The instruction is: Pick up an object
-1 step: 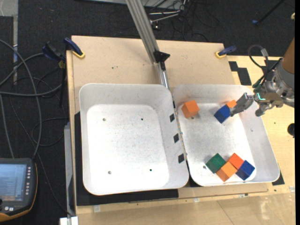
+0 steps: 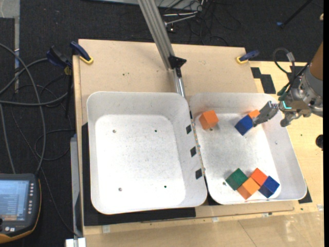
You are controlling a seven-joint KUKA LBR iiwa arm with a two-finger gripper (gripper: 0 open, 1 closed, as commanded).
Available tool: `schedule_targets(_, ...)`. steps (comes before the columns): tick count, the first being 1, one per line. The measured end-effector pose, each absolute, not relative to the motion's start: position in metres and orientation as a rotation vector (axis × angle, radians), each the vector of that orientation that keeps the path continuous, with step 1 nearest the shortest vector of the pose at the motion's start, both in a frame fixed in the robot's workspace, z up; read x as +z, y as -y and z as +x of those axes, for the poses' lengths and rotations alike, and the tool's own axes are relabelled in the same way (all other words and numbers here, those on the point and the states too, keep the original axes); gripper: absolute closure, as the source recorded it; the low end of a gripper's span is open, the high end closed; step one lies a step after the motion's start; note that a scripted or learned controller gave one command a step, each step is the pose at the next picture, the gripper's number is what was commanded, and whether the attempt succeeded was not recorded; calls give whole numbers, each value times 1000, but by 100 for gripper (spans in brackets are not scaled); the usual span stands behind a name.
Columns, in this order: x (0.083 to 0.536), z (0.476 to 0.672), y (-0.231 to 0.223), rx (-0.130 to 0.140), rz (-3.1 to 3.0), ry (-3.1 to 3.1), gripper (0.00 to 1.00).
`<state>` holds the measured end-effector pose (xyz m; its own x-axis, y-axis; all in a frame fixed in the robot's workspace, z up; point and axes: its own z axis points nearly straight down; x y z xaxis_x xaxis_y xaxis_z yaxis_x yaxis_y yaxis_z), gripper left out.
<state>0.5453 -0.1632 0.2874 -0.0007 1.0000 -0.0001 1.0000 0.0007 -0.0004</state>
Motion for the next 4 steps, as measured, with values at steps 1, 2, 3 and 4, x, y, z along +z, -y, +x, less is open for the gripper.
schedule_targets(1, 224, 547, 166, 6, -2219, 2217, 0)
schedule_targets(2, 168, 540, 174, 6, -2220, 2216, 0)
schedule_targets(3, 118, 533, 166, 5, -2218, 2217, 0)
schedule_targets(4, 131, 535, 167, -1, -2223, 2222, 100)
